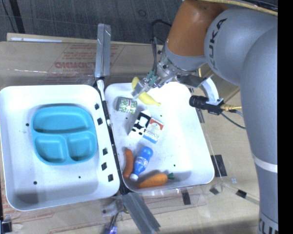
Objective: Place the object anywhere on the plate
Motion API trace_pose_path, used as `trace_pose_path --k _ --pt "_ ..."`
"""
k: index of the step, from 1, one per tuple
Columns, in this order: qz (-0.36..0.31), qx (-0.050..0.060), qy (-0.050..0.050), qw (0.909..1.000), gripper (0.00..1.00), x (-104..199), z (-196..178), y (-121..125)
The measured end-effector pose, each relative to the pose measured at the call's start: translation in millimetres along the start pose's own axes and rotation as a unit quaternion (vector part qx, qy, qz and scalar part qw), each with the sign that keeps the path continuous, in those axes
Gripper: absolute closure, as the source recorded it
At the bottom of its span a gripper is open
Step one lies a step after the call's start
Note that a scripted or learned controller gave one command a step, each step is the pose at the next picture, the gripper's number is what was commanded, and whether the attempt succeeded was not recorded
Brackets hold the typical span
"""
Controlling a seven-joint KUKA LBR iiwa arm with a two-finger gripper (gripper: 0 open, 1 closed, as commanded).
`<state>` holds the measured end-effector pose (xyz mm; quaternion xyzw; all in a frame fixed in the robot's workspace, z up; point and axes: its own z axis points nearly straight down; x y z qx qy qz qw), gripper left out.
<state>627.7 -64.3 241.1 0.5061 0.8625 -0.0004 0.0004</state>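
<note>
Gripper (145, 83): at far edge of right bin (195, 145), over the banana; fingers too blurred to tell apart or together
Banana (147, 97): yellow, in far part of right bin, just under gripper; partly hidden
Plate (63, 133): blue, three compartments, in left bin (19, 179)
Can (126, 105): on its side, left of banana
Box (147, 126): flat, mid-bin
Bottle (141, 162): blue and white, near part; sausage (128, 162) beside it on left; carrot (154, 180) along near wall
</note>
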Motion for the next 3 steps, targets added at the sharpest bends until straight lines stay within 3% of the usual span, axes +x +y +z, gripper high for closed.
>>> trace_pose_path --k 1,2,3 --pt "-0.050 0.001 0.001 0.9987 1.00 70.3 39.3 16.6" --pt "-0.075 0.002 0.001 0.9972 1.00 142.8 49.9 32.0" --pt "-0.074 0.002 0.001 0.9973 0.00 142.3 49.8 31.8"
